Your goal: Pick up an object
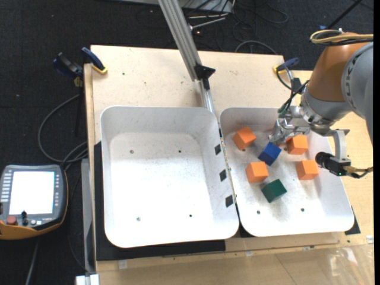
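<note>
Dark floor and loose cables surround a pale wooden desk [148,76] that carries two shallow white bins side by side. Over on the left bin [119,159] I see bare speckled plastic with rounded corners, while the right bin [332,218] holds the blocks: four orange cubes, one blue block [270,154] and one dark green block [274,190], all small, hard-edged and matte. A handheld control pad [32,202] with a lit screen lies off the desk's left side, and a slanted metal rail [178,28] runs down to the seam between the bins.

Reaching in from the right, the grey arm with its orange band brings the claw [284,129] low over the right bin's upper part, just beside the blue block and touching or nearly touching the orange cube [297,144] on its right. Whether it is apart or together I cannot tell; metal and cabling hide the tips. To my eye nothing is lifted yet: every block sits on the bin floor, so the grasp and lift remain.
</note>
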You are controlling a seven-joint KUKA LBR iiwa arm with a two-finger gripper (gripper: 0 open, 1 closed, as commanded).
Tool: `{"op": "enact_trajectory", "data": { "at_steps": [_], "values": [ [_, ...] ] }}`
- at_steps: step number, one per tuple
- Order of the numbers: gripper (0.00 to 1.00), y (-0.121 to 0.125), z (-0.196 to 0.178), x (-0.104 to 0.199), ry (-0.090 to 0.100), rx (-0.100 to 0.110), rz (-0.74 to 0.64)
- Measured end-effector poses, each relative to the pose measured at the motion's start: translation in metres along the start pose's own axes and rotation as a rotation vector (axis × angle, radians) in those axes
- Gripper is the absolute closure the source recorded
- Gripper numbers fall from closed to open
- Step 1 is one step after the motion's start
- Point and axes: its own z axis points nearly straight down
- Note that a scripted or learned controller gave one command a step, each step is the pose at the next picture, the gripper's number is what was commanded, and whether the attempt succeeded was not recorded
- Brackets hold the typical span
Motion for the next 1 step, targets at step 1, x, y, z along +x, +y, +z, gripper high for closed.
{"op": "enact_trajectory", "data": {
  "at_steps": [1],
  "values": [
    [1.0,-0.0855,0.0325,-0.0224,0.005,0.009,0.0]
  ]
}}
